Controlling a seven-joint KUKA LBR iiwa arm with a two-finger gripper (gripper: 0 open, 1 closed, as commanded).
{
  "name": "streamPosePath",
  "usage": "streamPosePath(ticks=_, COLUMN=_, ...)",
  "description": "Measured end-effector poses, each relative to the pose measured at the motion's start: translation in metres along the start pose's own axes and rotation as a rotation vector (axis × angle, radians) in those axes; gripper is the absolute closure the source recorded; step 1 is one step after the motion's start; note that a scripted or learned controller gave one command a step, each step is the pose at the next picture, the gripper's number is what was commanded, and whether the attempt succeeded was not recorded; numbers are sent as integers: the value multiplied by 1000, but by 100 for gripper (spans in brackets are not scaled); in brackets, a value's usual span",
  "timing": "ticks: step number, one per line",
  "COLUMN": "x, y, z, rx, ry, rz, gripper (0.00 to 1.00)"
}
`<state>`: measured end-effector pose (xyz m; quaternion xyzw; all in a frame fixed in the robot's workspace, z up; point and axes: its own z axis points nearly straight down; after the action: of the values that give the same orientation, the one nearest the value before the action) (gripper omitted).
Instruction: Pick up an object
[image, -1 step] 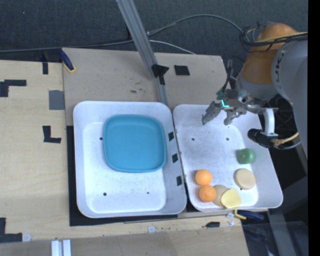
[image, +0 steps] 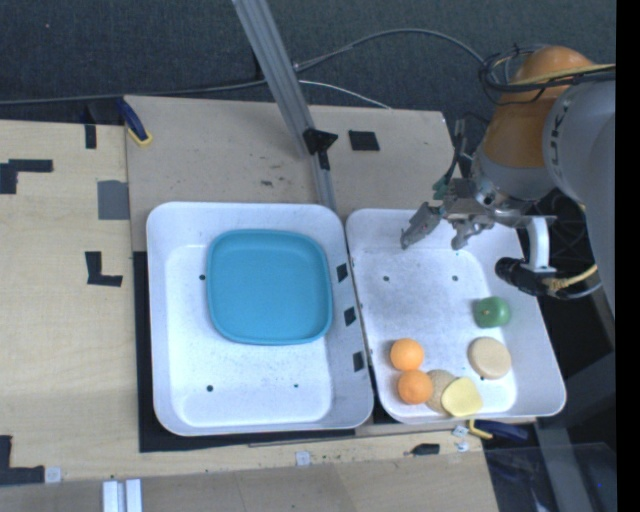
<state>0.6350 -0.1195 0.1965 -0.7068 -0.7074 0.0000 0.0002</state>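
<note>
Objects sit clustered along the near edge of the right bin (image: 400, 290): two orange balls (image: 407, 354) and (image: 415, 387), one above the other, a yellow piece (image: 462, 397) against a tan piece (image: 438, 381), a beige round (image: 489, 357), and a green item (image: 491, 312) by the right wall. Gripper (image: 438, 234) hangs over the far end of the same bin, fingers spread apart with nothing between them, well apart from all items. Left bin (image: 180, 330) holds a blue plate (image: 268, 286).
</note>
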Motion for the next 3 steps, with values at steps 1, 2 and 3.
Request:
streamPosePath(ticks=1, x=5, y=-8, z=59, rx=5, ry=0, rz=0, gripper=0)
streamPosePath(ticks=2, x=6, y=-8, z=109, rx=1, ry=-1, rz=0, gripper=0)
streamPosePath(ticks=3, x=5, y=-7, z=96, rx=-2, ry=-1, rz=0, gripper=100)
